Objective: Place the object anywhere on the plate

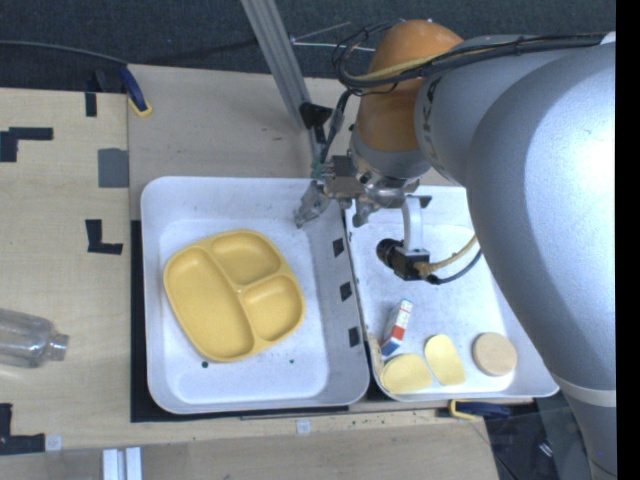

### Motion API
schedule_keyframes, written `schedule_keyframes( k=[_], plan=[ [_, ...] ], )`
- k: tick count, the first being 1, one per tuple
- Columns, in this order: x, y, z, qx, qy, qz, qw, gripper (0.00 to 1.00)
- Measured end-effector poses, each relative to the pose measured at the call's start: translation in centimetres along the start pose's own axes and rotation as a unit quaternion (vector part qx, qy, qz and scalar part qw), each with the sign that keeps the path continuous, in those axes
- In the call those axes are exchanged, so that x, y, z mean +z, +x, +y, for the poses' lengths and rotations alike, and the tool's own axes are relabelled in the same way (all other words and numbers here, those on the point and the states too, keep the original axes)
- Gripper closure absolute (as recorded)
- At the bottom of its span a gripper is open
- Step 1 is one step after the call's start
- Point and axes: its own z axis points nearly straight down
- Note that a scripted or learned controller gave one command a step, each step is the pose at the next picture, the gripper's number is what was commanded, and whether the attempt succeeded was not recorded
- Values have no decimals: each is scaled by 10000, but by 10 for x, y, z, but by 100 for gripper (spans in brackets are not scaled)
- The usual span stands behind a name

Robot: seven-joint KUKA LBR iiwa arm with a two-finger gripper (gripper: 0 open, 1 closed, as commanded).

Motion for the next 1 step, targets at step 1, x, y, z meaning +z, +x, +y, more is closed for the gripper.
schedule_keyframes(
  k=[1],
  plan=[
    [0, -56, 38, 15, -19, 0, 10000, 0]
  ],
)
